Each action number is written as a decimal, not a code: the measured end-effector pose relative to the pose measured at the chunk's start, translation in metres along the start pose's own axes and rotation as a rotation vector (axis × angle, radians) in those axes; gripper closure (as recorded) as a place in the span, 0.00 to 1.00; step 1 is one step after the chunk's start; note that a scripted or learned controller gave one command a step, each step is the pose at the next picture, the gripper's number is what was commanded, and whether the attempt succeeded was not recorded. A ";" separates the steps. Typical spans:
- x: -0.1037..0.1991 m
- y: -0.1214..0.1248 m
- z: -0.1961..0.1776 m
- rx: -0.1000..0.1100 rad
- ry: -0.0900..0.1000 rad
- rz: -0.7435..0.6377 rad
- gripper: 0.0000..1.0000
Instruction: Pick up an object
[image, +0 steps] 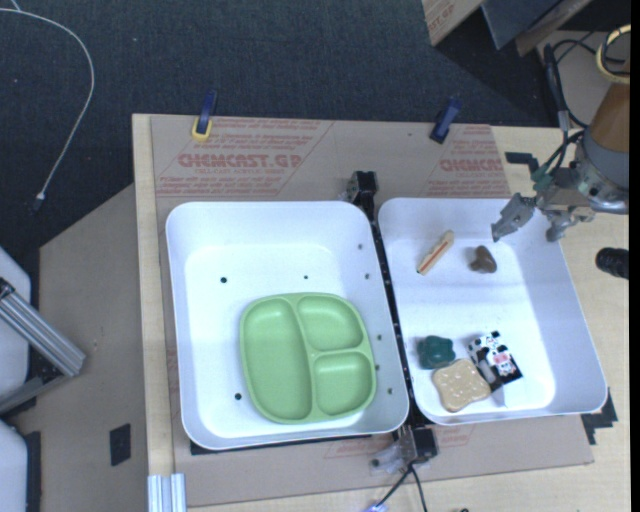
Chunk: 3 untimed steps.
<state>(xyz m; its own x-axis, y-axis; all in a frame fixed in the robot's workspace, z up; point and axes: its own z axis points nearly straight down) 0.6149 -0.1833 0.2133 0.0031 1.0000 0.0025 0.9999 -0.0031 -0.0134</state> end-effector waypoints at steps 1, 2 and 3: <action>0.001 0.003 -0.008 -0.014 -0.003 -0.003 0.00; -0.002 -0.004 0.038 -0.007 -0.001 -0.003 0.00; -0.003 0.001 0.100 -0.007 -0.001 -0.003 0.00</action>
